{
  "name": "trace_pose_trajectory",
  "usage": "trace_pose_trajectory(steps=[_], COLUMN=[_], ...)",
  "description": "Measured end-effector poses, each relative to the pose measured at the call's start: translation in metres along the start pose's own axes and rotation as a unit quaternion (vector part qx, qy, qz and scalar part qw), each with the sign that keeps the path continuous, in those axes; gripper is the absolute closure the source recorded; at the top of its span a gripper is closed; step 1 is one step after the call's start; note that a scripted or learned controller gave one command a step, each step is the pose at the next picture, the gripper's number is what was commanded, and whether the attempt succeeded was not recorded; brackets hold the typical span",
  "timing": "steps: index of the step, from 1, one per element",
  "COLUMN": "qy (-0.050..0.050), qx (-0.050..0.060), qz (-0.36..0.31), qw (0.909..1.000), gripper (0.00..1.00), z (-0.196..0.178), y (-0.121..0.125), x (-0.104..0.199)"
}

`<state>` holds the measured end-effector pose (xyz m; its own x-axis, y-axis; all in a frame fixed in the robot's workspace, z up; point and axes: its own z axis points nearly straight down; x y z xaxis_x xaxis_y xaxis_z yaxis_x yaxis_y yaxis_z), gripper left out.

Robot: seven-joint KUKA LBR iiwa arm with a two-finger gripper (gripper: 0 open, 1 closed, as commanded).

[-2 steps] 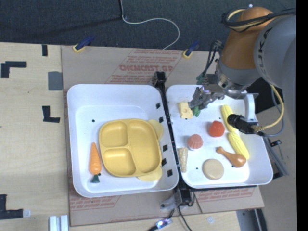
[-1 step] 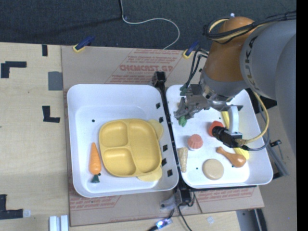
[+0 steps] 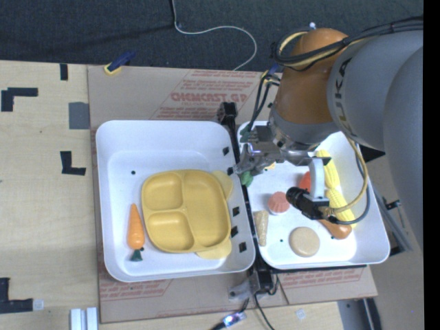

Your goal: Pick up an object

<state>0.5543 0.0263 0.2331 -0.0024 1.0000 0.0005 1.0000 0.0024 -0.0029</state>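
My gripper [image 3: 249, 162] hangs over the left edge of the right bin [image 3: 371, 249], close to the wall shared with the left bin. A small green thing [image 3: 245, 179] shows just under it; whether it is held is unclear. In the right bin lie a pink round piece [image 3: 278, 203], a beige disc [image 3: 304, 241], a pale cone-shaped piece [image 3: 261, 227], a yellow corn cob [image 3: 335, 183] and an orange-red piece [image 3: 304, 181]. The arm's grey body and orange band hide the bin's far part.
The left bin [image 3: 117, 143] holds a yellow divided plate [image 3: 185, 208] and an orange carrot [image 3: 135, 227] beside it at the left. Black clips sit along the wall between the bins. A white cable [image 3: 206, 29] lies on the dark surface behind.
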Motion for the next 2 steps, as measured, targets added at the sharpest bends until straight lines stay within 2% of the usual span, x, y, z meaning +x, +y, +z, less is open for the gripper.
trace_pose_trajectory(steps=[2], qy=[0.000], qx=[0.000], qz=[0.000], qw=[1.0000], gripper=[1.00], z=[0.0040], y=[0.0075], x=[0.0058])
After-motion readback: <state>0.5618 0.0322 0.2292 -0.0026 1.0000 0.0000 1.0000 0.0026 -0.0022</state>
